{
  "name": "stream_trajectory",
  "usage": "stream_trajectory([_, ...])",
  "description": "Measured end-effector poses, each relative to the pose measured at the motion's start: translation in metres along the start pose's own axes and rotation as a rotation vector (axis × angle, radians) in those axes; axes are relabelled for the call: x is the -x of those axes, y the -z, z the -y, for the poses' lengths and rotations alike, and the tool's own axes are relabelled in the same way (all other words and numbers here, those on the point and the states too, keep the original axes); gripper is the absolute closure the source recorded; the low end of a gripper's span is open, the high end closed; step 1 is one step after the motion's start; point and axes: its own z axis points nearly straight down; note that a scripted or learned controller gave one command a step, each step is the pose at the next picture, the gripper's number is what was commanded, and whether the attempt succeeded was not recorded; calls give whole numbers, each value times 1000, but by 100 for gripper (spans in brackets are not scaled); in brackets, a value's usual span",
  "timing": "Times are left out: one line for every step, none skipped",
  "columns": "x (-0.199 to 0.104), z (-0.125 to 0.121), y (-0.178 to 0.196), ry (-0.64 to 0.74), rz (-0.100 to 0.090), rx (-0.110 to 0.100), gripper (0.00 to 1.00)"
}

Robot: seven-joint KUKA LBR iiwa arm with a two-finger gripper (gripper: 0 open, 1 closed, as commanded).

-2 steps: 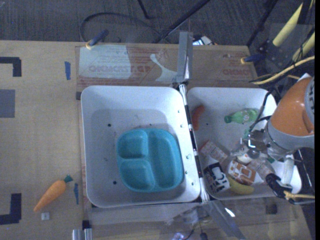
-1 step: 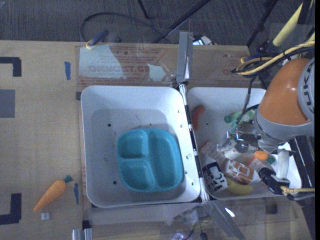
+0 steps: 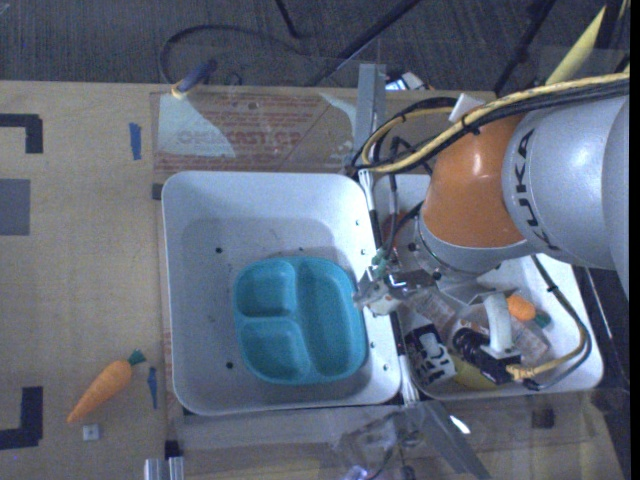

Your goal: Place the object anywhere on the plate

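My arm reaches in from the right, and my tool (image 3: 385,286) hangs over the divider between the two bins, just beside the right edge of the teal plate (image 3: 298,320). I cannot tell how the tool is set; the wrist and cables hide it, and nothing shows in its grip.

The plate is a three-compartment tray lying in the left bin (image 3: 200,218), towards its lower right, and all three compartments look bare. The right bin (image 3: 585,353) sits mostly under my arm and holds a clutter: a small orange piece with a green tip (image 3: 524,308), a white piece (image 3: 497,320), some dark bits (image 3: 480,358). Which of these is my object, I can't say for certain; they all lie in that right bin, well apart from the plate. A toy carrot (image 3: 100,388) lies out on the worktop (image 3: 70,268) to the left, outside both bins.

My read: the pick is the step in hand, not the place. Next move calls for dropping onto one piece in the right bin, getting a real grip, then lifting clear of the divider and carrying left over the plate.
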Motion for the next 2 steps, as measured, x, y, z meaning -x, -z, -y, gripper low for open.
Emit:
stream_trajectory([0, 0, 0, 0, 0, 0, 0])
stream_trajectory([0, 0, 0, 0, 0, 0, 0])
